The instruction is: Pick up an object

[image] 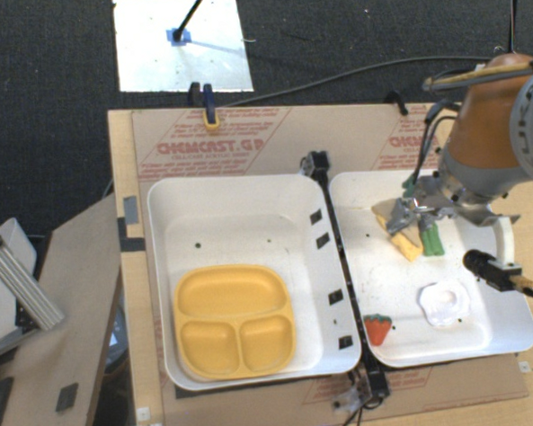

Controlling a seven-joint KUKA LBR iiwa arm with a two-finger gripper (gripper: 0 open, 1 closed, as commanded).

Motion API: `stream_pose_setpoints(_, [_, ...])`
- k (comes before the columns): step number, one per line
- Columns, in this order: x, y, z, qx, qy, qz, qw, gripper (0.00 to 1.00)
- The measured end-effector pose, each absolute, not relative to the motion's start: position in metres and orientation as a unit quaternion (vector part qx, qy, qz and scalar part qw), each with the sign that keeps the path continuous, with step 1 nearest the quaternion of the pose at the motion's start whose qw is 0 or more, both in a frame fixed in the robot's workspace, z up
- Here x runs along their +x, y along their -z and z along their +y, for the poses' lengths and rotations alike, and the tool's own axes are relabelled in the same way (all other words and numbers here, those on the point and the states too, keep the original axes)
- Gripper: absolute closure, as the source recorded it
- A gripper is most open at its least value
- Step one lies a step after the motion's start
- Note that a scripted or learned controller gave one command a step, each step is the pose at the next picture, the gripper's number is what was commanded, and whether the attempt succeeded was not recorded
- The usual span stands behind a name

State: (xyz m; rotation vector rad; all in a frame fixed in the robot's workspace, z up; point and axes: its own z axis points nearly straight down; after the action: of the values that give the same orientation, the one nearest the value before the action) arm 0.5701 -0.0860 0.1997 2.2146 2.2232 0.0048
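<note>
My gripper [404, 219] hangs low over the back of the right bin [508, 337], right above a yellow wedge-shaped piece [403, 244]. A green object [430, 240] lies just right of the yellow piece, partly under the wrist. Nearer the front of the same bin rest a white ring-shaped object [443, 303] and a red strawberry toy [377, 328] close to the divider. I see nothing clearly held between the fingers.
The left bin [248, 200] holds a yellow divided plate [235, 319]. A black part [491, 270] of the arm's fitting juts over the right bin's right side. Cables run across the cardboard behind the bins.
</note>
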Motion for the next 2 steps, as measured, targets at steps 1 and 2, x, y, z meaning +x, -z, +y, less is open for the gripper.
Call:
stream_pose_setpoints(1, [0.571,-0.234,-0.086,0.705,-0.0012,0.709,0.001,1.00])
stream_pose_setpoints(2, [0.588,-0.223,-0.038,0.705,-0.0009,0.710,0.001,1.00])
